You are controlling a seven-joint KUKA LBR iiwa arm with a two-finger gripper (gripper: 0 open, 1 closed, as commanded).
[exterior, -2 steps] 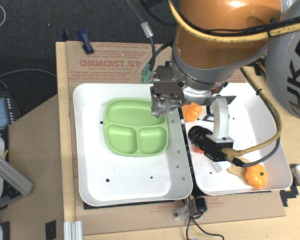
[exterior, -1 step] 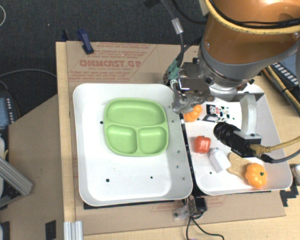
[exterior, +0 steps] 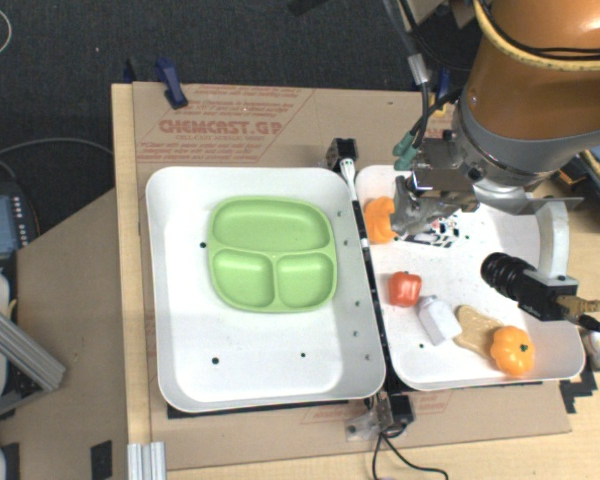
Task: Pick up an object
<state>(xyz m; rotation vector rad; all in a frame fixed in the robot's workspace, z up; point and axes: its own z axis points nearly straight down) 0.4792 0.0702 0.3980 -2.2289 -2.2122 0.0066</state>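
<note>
My gripper [exterior: 412,220] hangs low over the far left part of the right bin [exterior: 500,236]. An orange object [exterior: 379,220] lies just to its left, against the bin's left wall; whether they touch is unclear. Nearer the front lie a red object [exterior: 405,287], a small white object [exterior: 438,320], a flat tan piece [exterior: 470,329] and an orange pumpkin-like object [exterior: 511,350]. The wrist hides the bin floor right beneath the gripper.
The left bin [exterior: 180,268] holds a green divided plate [exterior: 272,251]. Both bins rest on a cardboard sheet [exterior: 230,118], with a blue clamp [exterior: 170,82] at its far edge. The arm's large orange-banded body [exterior: 540,58] looms over the right bin's back.
</note>
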